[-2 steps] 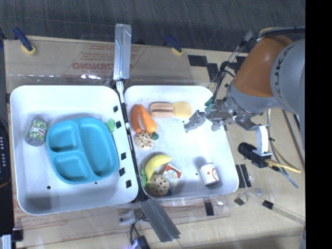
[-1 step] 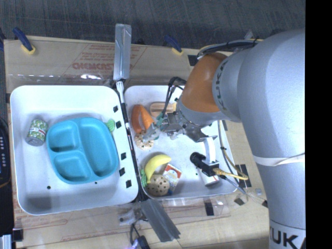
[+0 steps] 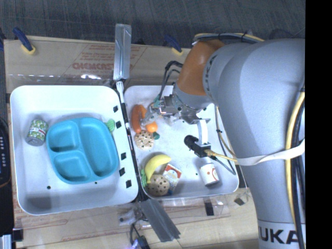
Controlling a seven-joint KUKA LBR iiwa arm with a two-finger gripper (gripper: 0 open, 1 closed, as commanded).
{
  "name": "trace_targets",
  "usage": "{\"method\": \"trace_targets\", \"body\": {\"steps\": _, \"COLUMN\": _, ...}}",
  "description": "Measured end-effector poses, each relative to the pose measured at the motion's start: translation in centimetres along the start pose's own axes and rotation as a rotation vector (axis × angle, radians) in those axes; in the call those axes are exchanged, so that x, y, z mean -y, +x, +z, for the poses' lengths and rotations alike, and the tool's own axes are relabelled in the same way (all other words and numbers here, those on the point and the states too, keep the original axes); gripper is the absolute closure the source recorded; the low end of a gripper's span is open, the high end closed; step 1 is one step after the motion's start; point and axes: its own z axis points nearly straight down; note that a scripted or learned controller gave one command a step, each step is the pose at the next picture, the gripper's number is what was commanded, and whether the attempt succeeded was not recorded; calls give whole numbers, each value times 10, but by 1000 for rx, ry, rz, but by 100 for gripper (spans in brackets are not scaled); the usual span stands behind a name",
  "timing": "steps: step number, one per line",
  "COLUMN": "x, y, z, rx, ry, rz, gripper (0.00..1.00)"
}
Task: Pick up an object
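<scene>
Carrot point(image 3: 136, 116) lies at nine o'clock in the right bin point(image 3: 228, 183), touching a small orange ball point(image 3: 151, 128) and a cookie point(image 3: 143, 139). Your gripper point(image 3: 162, 107) hangs just beside it (open or closed, I cannot tell); crowding may spoil the grasp or snag the wall

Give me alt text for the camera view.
The arm's gripper hangs low in the right bin, beside a carrot, cookie, banana and cup. The left bin bears a blue tray.

Cardboard-topped bench point(image 3: 67, 61) on dark carpet point(image 3: 62, 4)
</scene>
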Motion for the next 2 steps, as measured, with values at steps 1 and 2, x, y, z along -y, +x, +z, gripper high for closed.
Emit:
{"method": "trace_targets", "body": {"steps": 1, "x": -1, "y": 1, "z": -11, "rx": -1, "ry": -1, "rz": -5, "gripper": 100}}
{"method": "trace_targets", "body": {"steps": 2, "x": -35, "y": 46, "z": -127, "rx": 0, "ry": -12, "rz": 5, "gripper": 100}}
